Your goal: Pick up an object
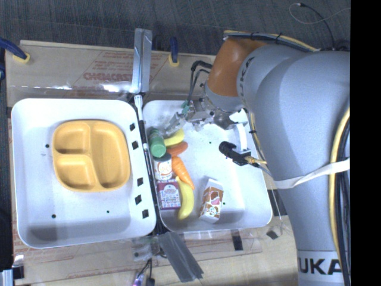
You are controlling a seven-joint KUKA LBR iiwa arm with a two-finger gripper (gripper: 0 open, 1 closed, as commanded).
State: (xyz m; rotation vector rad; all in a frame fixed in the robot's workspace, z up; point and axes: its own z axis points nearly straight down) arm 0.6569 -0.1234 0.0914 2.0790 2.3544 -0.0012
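Note:
The right bin (250,186) holds several items along its left side. A green-capped bottle (157,145) stands by the left wall, with a small yellow banana (174,139) and a red-orange piece (178,149) beside it. Below them lie a white-and-red jar (164,169), an orange carrot (183,171), a maroon box (169,196) and a long yellow banana (187,202). A small printed carton (212,203) stands near the front. My gripper (176,122) hangs low at the bin's back left, just above the small banana and the green bottle. I see nothing held in it.
The left bin (36,213) holds a yellow divided plate (90,155). A raised divider (141,159) separates the two bins. The arm's grey body (292,118) covers the right bin's right wall. The right bin's middle floor (208,159) is bare.

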